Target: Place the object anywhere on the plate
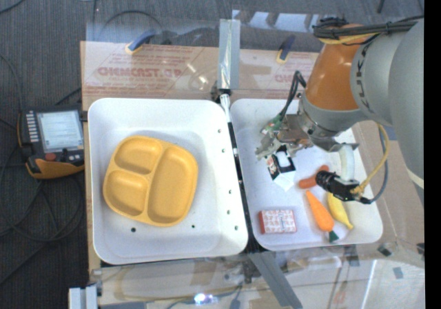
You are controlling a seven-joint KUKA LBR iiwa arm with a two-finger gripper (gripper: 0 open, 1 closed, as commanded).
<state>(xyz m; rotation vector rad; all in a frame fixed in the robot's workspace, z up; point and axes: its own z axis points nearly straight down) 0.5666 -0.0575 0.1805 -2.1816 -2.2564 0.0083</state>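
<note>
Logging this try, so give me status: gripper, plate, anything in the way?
Gripper low over right bin, near carrot. Yellow plate bare in left bin. Divider between bins.

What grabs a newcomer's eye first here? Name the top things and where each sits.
The yellow plate, split into three compartments, lies in the left bin. The grey and orange arm reaches in from the right over the right bin, its hand low above the bin's upper middle. Near that bin's lower right lie a carrot, a banana and a small red box.

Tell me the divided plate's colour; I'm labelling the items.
Yellow-orange all over, plain; the plate shows best in the camera view, in the left bin.
</note>
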